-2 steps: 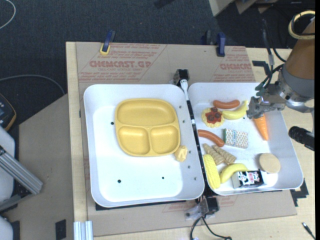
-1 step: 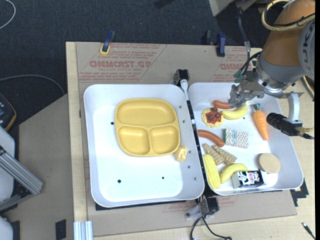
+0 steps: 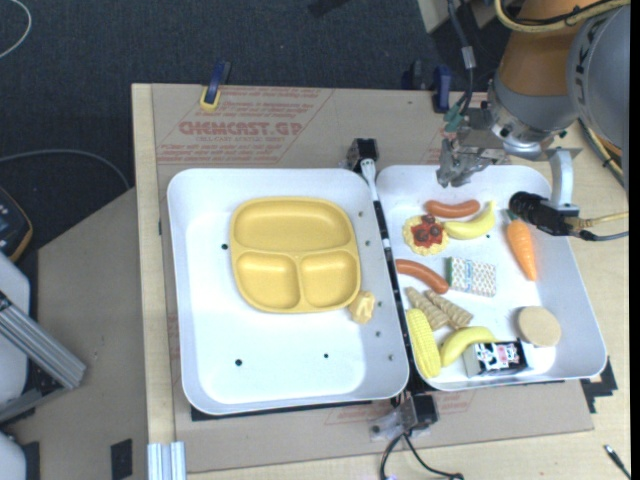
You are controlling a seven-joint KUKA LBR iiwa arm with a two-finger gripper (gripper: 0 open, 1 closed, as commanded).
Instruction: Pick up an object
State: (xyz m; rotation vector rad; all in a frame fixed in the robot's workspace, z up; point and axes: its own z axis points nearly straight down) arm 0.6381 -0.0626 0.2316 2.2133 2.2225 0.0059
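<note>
The hand (image 3: 455, 171) is held over the right bin (image 3: 575, 293), near a sausage (image 3: 452, 208); whether it is apart or together cannot be told

left bin (image 3: 280, 363): bare around yellow tray (image 3: 295, 251); right bin (image 3: 568, 280): crowded with food (image 3: 422, 273); gaps seemingly narrow

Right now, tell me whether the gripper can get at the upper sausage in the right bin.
Probably yes: the gripper hangs right by the upper sausage, and nothing lies on it; the banana close beside may crowd it.
</note>
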